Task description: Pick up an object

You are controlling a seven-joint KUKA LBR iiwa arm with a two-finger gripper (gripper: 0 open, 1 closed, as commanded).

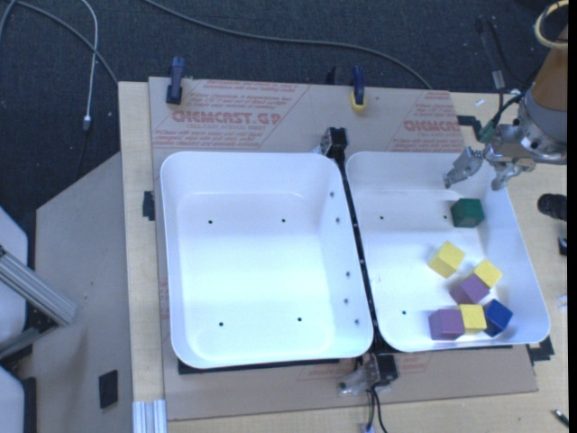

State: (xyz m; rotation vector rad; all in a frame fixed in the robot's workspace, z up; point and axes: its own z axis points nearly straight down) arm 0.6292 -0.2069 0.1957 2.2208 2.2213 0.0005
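My gripper (477,176) hangs over the far right part of the right bin (397,269), its two fingers spread open with nothing between them. A green block (467,212) lies just below it in the view, apart from the fingers. Further toward the near right corner sit a yellow block (446,259), a second yellow block (488,272), a purple block (470,289), a third yellow block (472,317), another purple block (445,324) and a blue block (497,317).
The left bin (252,260) stands beside the right one, their rims touching along the middle. Two clamps (176,78) (358,93) hold the board at the back. Cables run over the dark floor at the far left.
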